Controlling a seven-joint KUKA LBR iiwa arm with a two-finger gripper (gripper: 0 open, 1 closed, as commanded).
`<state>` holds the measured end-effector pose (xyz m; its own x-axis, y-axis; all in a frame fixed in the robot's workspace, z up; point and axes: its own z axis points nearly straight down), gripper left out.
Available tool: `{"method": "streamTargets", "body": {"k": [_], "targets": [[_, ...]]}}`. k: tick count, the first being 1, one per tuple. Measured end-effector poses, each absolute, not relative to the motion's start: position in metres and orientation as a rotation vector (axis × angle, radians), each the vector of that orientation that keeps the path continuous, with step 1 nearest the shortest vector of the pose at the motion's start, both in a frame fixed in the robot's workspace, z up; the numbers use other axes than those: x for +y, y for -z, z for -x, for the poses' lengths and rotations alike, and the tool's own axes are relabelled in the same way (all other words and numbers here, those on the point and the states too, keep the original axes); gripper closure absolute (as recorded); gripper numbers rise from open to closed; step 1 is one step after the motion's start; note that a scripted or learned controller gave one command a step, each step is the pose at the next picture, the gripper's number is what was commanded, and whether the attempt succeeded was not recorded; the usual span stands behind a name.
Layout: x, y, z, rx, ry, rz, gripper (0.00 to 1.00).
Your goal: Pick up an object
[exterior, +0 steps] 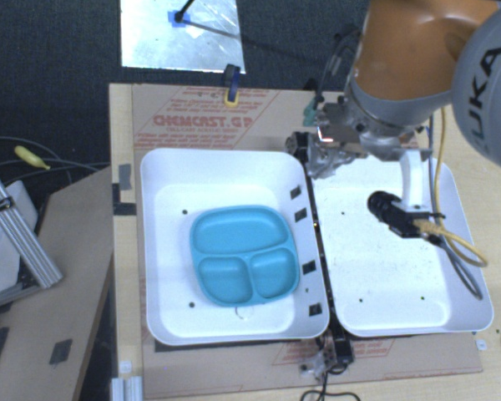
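Observation:
A blue three-compartment plate [242,253] lies flat in the middle of the left white bin [163,224]. The arm, grey with an orange band [417,36], reaches in from the upper right over the right white bin [384,307]. Its gripper [320,153] hangs at the far left corner of the right bin, close to the wall between the two bins. It is to the upper right of the plate and apart from it. The wrist body hides the gripper's lower end, and I see nothing held in it.
A black cylinder [390,210] on a white bracket, with a yellow cable [459,249], hangs off the arm over the right bin. A cardboard sheet [200,115] lies under the bins. A shiny metal sheet [179,23] lies at the back left.

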<state>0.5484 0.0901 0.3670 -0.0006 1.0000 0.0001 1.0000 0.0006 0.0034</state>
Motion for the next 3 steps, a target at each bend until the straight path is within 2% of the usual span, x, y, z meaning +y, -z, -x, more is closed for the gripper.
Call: {"method": "streamTargets", "body": {"k": [1,2,3], "targets": [[0.106,-0.515,-0.568,2.221,-0.025,-2.207,1.0],[0.222,-0.531,-0.598,2.235,-0.013,-2.206,1.0],[0.175,-0.536,-0.586,2.219,-0.003,-2.223,1.0]]}}
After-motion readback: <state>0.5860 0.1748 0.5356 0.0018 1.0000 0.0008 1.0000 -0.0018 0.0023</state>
